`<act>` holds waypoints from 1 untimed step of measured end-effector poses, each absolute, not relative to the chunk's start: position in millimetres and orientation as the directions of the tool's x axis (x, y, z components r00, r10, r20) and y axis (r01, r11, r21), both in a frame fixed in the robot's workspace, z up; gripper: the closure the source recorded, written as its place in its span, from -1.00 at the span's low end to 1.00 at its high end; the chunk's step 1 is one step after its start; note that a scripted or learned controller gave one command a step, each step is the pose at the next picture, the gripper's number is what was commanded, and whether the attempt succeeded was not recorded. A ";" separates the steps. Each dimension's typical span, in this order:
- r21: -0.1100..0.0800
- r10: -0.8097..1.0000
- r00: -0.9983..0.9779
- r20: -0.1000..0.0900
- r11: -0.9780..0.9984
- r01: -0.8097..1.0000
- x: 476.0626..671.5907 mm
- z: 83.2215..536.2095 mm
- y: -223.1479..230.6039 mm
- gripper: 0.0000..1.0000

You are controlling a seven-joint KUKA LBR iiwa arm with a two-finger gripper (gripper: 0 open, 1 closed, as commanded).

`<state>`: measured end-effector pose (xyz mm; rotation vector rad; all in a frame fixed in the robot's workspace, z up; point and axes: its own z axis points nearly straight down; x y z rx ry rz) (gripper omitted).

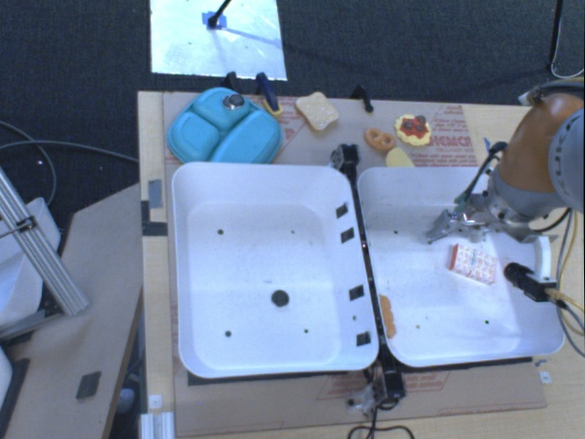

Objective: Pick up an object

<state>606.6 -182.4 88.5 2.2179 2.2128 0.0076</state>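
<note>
The arm [539, 158] reaches in from the right over the right bin [512, 341], its tool [446, 227] low above the bin floor near the middle. I cannot tell whether the tool is open or closed, and nothing can be seen held in it. Just beside the tool, toward the front right, a small white packet with a red pattern [472, 263] lies flat on the bin floor, apart from the tool. An orange object [387, 315] rests against the right bin's left wall near the front. The left bin [196, 337] holds a small dark round piece [280, 297] on its floor. Behind the bins on the table [457, 122] lie a blue divided tray [225, 128], a slice of toy bread [317, 111], a pretzel-shaped toy [378, 138] and a round toy pastry with red topping [413, 129]
</note>
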 end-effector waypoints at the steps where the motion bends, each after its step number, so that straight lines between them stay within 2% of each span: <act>1: 0.008 1.000 -0.012 0.002 0.012 1.000 649.3 85.9 -95.1 -1.00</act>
